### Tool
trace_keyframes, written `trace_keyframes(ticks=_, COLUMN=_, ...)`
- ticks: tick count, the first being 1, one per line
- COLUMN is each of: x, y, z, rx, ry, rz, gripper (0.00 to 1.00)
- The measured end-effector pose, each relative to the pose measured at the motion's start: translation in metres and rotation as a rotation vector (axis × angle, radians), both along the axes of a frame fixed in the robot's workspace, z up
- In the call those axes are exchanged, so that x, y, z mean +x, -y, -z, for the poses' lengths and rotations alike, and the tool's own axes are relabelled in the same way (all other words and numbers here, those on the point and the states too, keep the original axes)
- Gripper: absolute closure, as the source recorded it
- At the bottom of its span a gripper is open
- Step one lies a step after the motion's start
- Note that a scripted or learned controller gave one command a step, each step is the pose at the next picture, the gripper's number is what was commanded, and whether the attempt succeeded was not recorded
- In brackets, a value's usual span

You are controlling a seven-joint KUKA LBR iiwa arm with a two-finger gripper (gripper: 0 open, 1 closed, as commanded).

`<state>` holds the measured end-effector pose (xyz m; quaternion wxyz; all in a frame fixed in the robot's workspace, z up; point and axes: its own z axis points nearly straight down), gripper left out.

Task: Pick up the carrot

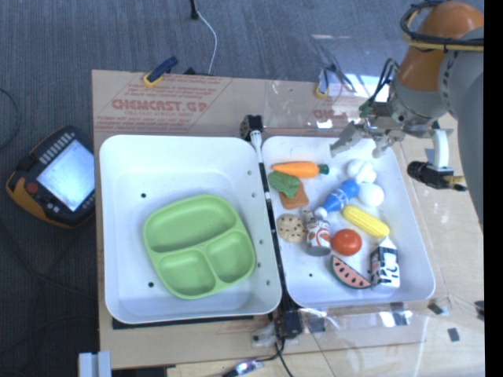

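The gripper [363, 141] hangs over the rear edge of the right bin [416, 234], fingers spread apart and, as far as the slant allows, holding nothing. The carrot [297, 169] lies crosswise near the bin's back wall, left of the gripper, its green end toward the right. A sound approach would shift left, descend over the orange body, and close across its narrow width, clear of the leafy green piece [284, 183] just beside it. The same bin holds a corn cob [366, 221], tomato [346, 242], watermelon slice [350, 274] and cookie [289, 227]. The left bin [126, 163] contains a green divided plate [200, 245].
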<state>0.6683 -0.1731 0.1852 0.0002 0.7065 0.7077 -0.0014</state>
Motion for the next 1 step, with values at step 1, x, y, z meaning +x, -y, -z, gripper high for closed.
trace_keyframes(ticks=1, x=0.0064, y=-0.0581, z=0.0774, rx=-0.006, ry=0.023, rz=-0.093, gripper=0.0)
